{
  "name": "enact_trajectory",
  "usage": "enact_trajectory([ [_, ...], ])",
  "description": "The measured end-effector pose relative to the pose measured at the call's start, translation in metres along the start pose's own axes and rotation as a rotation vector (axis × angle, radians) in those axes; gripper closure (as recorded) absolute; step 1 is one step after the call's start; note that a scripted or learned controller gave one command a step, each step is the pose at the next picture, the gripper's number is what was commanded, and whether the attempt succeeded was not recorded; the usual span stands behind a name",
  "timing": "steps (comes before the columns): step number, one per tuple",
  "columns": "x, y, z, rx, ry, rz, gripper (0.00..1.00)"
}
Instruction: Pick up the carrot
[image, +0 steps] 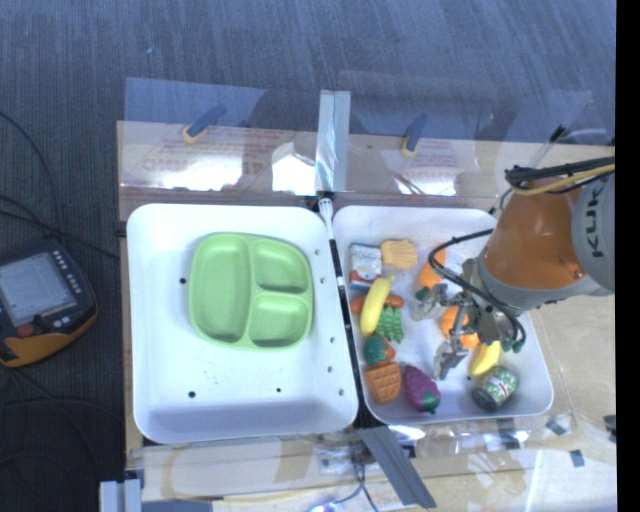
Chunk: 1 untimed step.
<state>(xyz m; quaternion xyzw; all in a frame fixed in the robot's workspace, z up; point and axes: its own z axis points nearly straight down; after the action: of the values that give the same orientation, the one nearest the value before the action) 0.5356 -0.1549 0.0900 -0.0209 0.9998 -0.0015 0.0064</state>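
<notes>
Nearest, fingers (452, 352) hang just below the carrot (450, 320).

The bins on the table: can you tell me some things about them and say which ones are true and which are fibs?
1. The green tray with compartments lies in the left bin. True.
2. The toy food is piled on the green tray. False: the toys lie in the right bin, and the tray has nothing on it.
3. A yellow banana lies in the right bin near the wall between the bins. True.
4. The purple eggplant sits at the far end of the right bin. False: it lies near the front edge, beside the orange waffle piece.
5. The gripper is above the right bin. True.
</notes>
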Motion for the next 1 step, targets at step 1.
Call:
enact_trajectory([
  [1,-0.0017,0.0009,-0.0072,0.001,0.001,-0.001,1.00],
])
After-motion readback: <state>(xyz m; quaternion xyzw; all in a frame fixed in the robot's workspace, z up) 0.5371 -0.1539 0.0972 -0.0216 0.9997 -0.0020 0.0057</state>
